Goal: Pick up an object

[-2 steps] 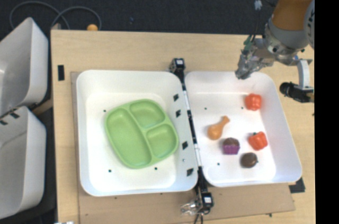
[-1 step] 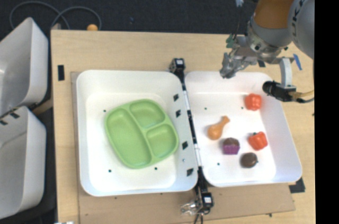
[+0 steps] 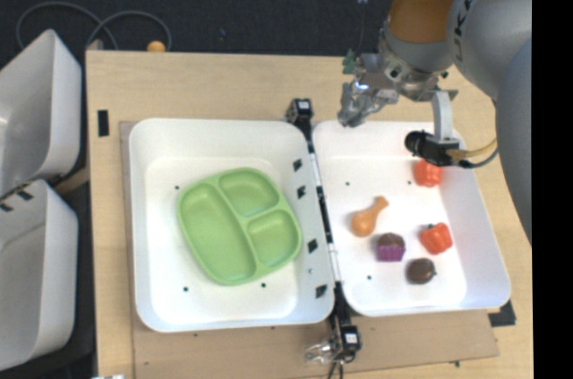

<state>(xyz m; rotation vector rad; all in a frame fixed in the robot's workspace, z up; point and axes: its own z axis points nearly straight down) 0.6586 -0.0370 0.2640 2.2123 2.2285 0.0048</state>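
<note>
Plastic toy food is lying scattered in the right shallow white bin (image 3: 483,279): a round brown lump (image 3: 421,271) nearest, a purple-based chunk (image 3: 389,247), a glossy red pepper shape (image 3: 436,237), an orange drumstick (image 3: 368,217), another red piece (image 3: 427,173). Leftward, a smooth green three-compartment tray (image 3: 238,226) is sitting. Farthest, the metal hand (image 3: 356,110) is hovering over the bin's far corner; whether it grips anything, I cannot tell.

Five small toy foods lie apart in the right bin (image 3: 483,279): an orange drumstick (image 3: 368,217), purple piece (image 3: 389,247), brown lump (image 3: 421,271), two red-orange pieces (image 3: 436,237).
</note>
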